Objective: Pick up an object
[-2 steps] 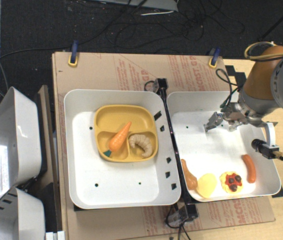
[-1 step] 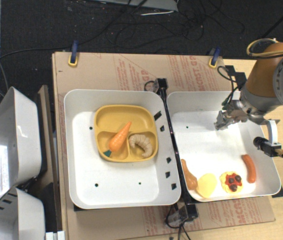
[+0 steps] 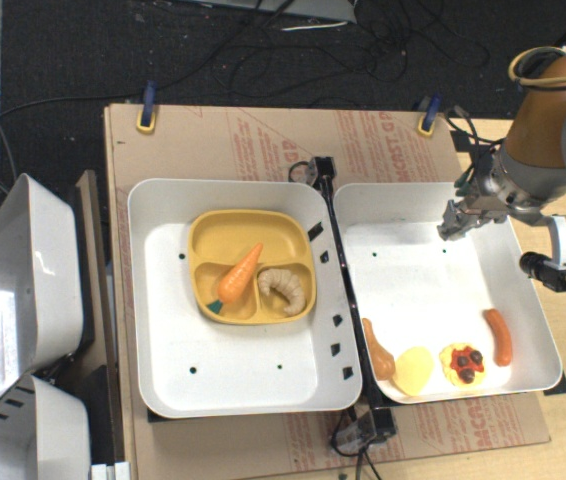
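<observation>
My gripper (image 3: 455, 226) hangs over the far right part of the right bin (image 3: 433, 278), with nothing seen between its fingers. At that bin's near edge lie a brown drumstick-shaped piece (image 3: 376, 349), a pale yellow round piece (image 3: 413, 369), a small yellow tart with dark berries (image 3: 462, 363) and an orange sausage (image 3: 500, 336). In the left bin (image 3: 163, 358) a yellow divided plate (image 3: 208, 238) holds an orange carrot (image 3: 240, 273) and a pale curled shrimp (image 3: 283, 290).
Both bins rest on a cardboard sheet (image 3: 243, 133) held by yellow clamps (image 3: 146, 118) at the back. A white tilted container (image 3: 18, 278) stands at the left. Cables lie on the dark floor behind.
</observation>
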Available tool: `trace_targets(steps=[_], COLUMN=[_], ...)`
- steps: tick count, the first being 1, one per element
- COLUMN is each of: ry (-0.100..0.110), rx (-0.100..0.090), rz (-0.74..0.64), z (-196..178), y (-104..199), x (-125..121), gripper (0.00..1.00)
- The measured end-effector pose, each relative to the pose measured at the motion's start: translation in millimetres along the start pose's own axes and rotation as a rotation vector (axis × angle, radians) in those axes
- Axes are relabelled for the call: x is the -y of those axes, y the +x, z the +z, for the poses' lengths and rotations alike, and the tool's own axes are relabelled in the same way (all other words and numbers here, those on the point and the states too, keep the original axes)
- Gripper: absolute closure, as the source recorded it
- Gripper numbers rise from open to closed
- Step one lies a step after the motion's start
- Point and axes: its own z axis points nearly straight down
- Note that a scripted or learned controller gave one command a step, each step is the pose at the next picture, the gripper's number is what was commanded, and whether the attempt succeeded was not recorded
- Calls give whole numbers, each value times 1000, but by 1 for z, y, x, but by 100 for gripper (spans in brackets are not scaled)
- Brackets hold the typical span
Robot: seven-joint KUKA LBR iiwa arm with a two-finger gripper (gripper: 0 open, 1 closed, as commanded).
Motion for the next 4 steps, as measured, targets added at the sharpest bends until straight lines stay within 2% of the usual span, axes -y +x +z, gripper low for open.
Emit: trace_targets(steps=[1,2,4], ry=[-1,3,7], rx=[0,-1,-4], rz=[1,1,-3], z=[-64,-83,-100], y=[4,4,112], x=[0,-1,8], gripper=[100,100,100])
